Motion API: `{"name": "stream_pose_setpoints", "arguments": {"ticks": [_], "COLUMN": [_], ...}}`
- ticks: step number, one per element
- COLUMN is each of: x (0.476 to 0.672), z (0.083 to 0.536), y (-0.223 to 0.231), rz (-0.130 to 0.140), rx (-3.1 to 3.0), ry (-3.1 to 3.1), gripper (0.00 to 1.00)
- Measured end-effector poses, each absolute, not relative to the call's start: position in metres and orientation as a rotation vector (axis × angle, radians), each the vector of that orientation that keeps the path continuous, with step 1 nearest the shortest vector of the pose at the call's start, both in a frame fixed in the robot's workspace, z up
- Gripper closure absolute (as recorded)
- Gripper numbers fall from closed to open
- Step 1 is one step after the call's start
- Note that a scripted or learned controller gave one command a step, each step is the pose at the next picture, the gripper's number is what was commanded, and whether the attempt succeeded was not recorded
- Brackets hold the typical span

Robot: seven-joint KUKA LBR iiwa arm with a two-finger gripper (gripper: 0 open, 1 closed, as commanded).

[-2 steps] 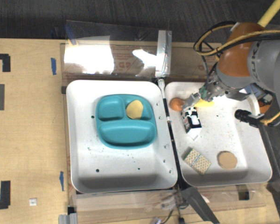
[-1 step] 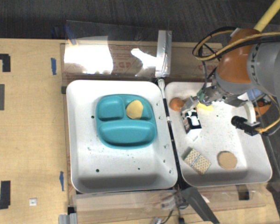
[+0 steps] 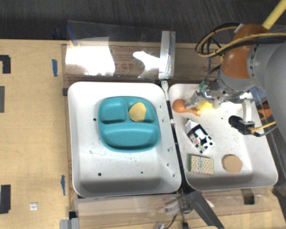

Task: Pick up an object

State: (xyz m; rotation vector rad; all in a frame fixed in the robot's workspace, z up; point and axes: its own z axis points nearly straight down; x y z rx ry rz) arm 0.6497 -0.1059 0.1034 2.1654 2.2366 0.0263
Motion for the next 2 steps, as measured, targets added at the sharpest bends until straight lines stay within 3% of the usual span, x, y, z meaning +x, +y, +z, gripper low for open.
{"name": "stream_pose_setpoints", "arguments": {"ticks": [1,2], "x": [0.666,0.652], "z": [0.098,0.098], "y": [-0.11,-0.124], "rz": [-0.018,0.005], "rx": [2.229,2.046], "ry": [2.208,2.368], "gripper": [0.0,0.0]}}
